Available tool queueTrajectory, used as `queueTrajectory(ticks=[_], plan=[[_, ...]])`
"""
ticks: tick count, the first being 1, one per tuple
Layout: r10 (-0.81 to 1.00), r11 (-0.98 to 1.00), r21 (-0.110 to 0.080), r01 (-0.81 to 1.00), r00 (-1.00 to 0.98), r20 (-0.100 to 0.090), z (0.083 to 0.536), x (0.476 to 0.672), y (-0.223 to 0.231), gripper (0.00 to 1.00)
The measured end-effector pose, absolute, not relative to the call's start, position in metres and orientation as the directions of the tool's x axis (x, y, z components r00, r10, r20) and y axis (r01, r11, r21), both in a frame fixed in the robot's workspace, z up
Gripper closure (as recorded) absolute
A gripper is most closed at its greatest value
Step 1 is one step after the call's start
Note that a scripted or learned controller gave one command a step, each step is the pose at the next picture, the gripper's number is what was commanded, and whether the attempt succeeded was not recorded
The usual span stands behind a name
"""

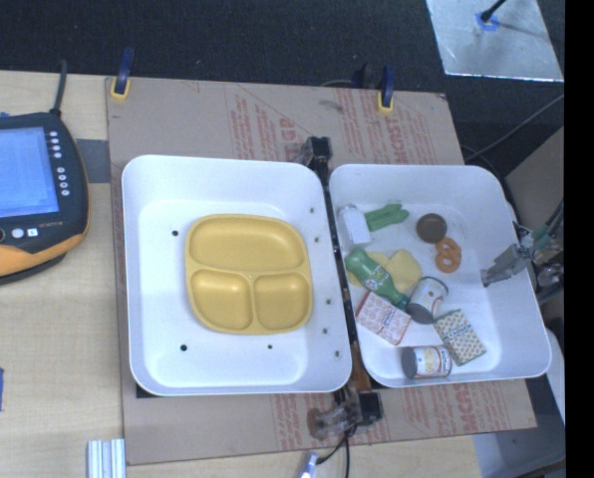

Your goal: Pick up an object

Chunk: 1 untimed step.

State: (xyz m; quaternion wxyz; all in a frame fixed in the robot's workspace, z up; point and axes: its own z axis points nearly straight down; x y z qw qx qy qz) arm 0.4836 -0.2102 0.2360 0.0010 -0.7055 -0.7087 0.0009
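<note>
At the right rim of the right bin (496, 182), my claw (503, 265) hangs with nothing visibly between its fingers (how wide it gapes, I cannot tell). Left of it, apart, lie a pretzel (447, 256), a brown disc (432, 227) and a small can (429, 296). Filling the left bin (143, 267) is a yellow divided tray (247, 272).

Even overhead light washing out white bins (227, 182), glare flattening their walls; soft shadow sitting inside rims; whole frame slightly soft, small items in right bin blurring
</note>
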Motion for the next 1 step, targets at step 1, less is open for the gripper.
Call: queueTrajectory(ticks=[1], plan=[[1.0,0.006,-0.004,1.0,-0.006,-0.001,0.1674,0.543,-0.2117,0.0]])
